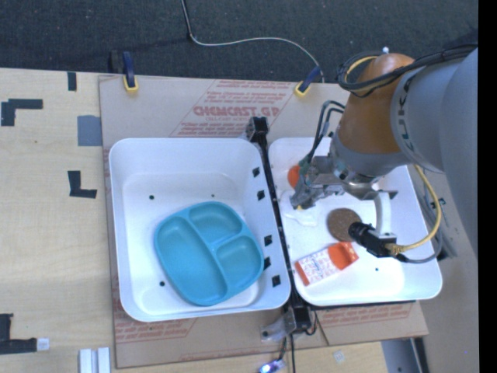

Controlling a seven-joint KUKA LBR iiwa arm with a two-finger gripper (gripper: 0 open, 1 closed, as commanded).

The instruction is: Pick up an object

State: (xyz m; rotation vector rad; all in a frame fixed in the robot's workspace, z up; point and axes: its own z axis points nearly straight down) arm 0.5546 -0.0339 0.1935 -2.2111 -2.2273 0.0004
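- Inspecting centre-right of frame: your gripper point(305, 195) sits low in the right bin point(404, 286); cannot tell its state.
- Blue divided plate point(208, 251), left bin point(128, 169): stiff, slippery; grasp its rim.
- Orange-white packet point(326, 263), lower right: light, crushable; pinch across its width.
- Brown disc point(340, 222): flat, hard to grasp.

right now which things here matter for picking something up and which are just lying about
For the job:
- tool, low in the right bin
- orange object beside it
- brown disc
- orange and white packet

Lying about:
- blue divided plate in the left bin
- two clamps
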